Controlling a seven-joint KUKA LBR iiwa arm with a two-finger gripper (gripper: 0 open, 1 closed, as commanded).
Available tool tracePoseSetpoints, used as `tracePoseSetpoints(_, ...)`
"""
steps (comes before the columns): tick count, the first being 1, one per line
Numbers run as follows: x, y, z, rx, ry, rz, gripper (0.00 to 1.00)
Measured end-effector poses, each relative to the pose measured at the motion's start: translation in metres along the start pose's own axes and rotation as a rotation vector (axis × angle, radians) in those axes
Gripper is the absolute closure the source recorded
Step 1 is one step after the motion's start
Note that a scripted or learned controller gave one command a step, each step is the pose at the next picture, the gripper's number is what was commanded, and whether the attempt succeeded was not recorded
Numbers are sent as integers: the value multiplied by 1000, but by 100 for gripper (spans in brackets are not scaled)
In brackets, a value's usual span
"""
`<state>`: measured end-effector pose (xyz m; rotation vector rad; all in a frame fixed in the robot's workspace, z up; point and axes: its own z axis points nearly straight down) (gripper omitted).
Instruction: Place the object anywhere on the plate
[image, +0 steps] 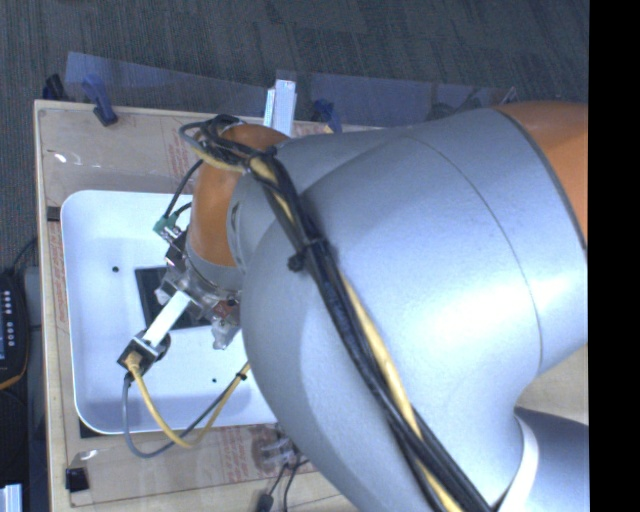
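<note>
My gripper (195, 300) hangs over the middle of the left white bin (90, 300), seen from above below the orange band (215, 215) of the wrist. A dark flat patch (152, 285) lies on the bin floor just left of the wrist; I cannot tell what it is. From the wrist a white bar (165, 325) slants down-left to a black and yellow plug (137, 353). The grey arm (420, 300) covers the bin's right part and everything to the right of it.
A yellow and grey cable (165, 425) loops from the plug over the bin's near wall. The bench's brown border (50, 160) runs round the bin, with blue clips (100, 108) at the far edge. Bare bin floor lies at the left.
</note>
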<state>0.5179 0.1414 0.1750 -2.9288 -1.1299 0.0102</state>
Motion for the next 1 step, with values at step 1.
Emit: tracePoseSetpoints(1, 86, 37, 1, 1, -3, -205, 0)
